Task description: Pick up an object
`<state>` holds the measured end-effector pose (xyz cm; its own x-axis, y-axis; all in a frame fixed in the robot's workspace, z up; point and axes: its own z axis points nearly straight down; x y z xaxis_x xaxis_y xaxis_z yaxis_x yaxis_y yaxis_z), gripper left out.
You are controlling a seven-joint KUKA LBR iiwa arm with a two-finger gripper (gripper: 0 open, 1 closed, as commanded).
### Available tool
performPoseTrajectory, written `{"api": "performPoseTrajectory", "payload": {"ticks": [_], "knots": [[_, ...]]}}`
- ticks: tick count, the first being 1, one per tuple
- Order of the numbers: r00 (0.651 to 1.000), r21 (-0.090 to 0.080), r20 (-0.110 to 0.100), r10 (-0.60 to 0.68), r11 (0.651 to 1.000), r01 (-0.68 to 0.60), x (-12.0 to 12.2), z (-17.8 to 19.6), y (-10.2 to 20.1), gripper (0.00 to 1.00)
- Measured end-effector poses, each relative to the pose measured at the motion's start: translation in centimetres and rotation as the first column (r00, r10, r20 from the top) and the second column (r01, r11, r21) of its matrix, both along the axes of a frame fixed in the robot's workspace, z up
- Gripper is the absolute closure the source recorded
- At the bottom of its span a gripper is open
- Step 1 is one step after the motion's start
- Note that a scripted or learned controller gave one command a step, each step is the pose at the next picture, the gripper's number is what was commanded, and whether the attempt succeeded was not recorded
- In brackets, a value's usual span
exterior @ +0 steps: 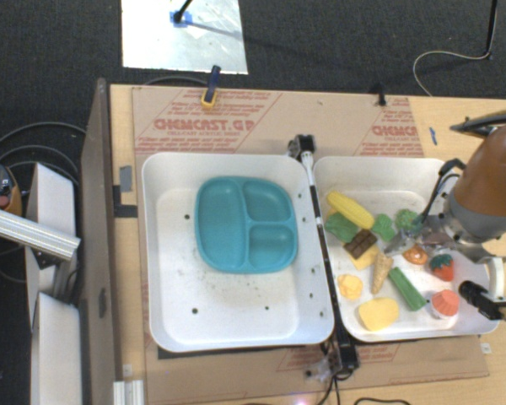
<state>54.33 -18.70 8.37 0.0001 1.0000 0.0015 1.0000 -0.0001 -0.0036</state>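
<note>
A: How will those toy foods in the right bin (405,171) handle?

B: Probably light, hard plastic, a bit slick. The corn cob (350,208) looks best taken across its narrow middle.

A: Count?

B: Roughly a dozen pieces, crowded and touching; one blue tray (245,224) in the left bin (173,306).

A: The claw (417,245)?

B: Low among the pieces; I cannot tell its state.

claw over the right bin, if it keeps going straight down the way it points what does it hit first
Probably the small orange round toy lying just under the claw in the right white bin, with the green leafy toy close beside it. Depth is hard to judge from this slanted view.
</note>
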Motion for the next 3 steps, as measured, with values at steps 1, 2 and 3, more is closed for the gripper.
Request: {"api": "performPoseTrajectory", "payload": {"ticks": [1, 2, 3], "knots": [[1.0, -0.002, 0.008, 0.003, 1.0, -0.003, 0.4, 1.1, 0.0, 1.0], [1.0, -0.001, 0.004, 0.005, 1.0, -0.005, -0.8, 6.5, 6.6, 1.0], [1.0, -0.001, 0.008, 0.008, 1.0, -0.008, 1.9, 11.8, 12.5, 1.0]]}}
